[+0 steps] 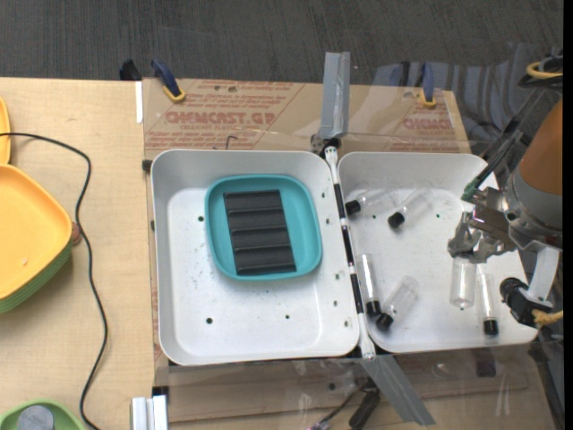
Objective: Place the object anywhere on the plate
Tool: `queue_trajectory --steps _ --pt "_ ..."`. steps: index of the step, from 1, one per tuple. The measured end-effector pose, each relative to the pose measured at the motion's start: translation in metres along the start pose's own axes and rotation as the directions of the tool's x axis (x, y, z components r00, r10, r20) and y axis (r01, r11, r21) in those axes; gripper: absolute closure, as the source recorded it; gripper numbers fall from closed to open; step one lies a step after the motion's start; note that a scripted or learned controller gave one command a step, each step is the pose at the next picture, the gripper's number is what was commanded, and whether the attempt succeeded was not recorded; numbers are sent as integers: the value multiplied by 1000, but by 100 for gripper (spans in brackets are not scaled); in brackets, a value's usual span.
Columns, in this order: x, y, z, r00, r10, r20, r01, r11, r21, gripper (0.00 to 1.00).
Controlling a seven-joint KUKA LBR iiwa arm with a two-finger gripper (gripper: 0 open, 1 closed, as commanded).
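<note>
Two shallow white bins side by side mid-frame on the tabletop (98,240). Left white bin (179,312) holds a teal rounded-square plate (218,240) with a dark ribbed insert (260,231) lying on it, sitting in the bin's upper centre.

Right white bin (430,186) holds several clear plastic tubes with black caps:
- one tube (405,210) near the bin's top centre, tilted
- one tube (369,287) lying along the left wall
- one tube (396,303) at lower left of that bin, cap toward the bottom edge
- one tube (488,305) at lower right, roughly upright in the frame, black cap at its lower end
- one tube (462,285) just left of it, directly under the pincer

Grey arm enters from the right edge. Pincer (470,245) sits over the right part of the right bin, above those two right-hand tubes. Can't tell whether it's apart or together, or whether anything is clamped; metal parts blur together there.

All tubes are in the right bin, well apart from the plate.

Yellow dishes (27,231) at far left of frame, black cable (89,267) running down the tabletop beside them.
</note>
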State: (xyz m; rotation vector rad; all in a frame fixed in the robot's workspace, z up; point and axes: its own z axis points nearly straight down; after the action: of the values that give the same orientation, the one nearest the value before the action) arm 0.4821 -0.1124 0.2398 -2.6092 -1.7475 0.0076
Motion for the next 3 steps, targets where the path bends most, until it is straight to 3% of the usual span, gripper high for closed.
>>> queue_trajectory --steps 1,2,3 --pt "0 0 0 1000 0 0 0 1000 0 0" --pt "-34 48 -125 994 106 0 -106 994 -1 0" --pt "-80 65 -200 952 307 0 -307 952 0 0"
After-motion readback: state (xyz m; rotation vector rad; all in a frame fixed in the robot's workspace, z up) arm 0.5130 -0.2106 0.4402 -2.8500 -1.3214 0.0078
